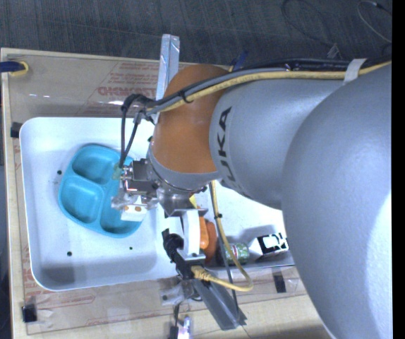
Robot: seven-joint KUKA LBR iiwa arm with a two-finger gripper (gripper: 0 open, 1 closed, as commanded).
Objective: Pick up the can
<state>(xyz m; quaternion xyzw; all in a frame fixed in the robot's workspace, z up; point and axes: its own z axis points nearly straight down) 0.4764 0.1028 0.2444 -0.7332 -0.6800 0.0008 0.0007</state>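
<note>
The gripper [129,198] hangs low over the left bin [40,210], at the right edge of a blue divided dish [89,186]. A small pale object with an orange spot [135,207] shows right under the gripper, and I cannot tell what it is. In the right bin, below the wrist, a greenish cylinder that may be the can [240,251] lies on its side. It rests between an orange object [207,236] and a white item with black print [273,244]. The arm hides most of the right bin.
The grey arm with its orange band [188,129] covers the middle and right of the view. A yellow cable [224,282] loops near the front edge of the bench. The left bin's white floor [82,260] lies bare in front of the dish.
</note>
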